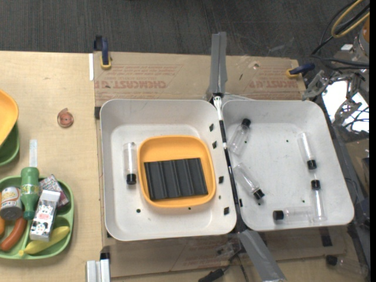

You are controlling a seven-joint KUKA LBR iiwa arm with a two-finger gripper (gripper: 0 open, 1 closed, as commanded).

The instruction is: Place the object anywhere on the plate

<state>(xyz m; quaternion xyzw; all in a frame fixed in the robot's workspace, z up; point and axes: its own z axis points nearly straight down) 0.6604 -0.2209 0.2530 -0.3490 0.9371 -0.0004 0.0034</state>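
We log a rounded-square orange plate (176,148) bearing a ribbed black block (175,178); a clear capped vial (129,164) alongside. Jaws: cannot tell.

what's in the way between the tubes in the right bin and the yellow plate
The two bins' raised rims meet between them, so a tube such as the one nearest the plate must be lifted over that divide. The yellow plate in the left bin already carries a black ridged block on its lower half; its upper strip looks bare.
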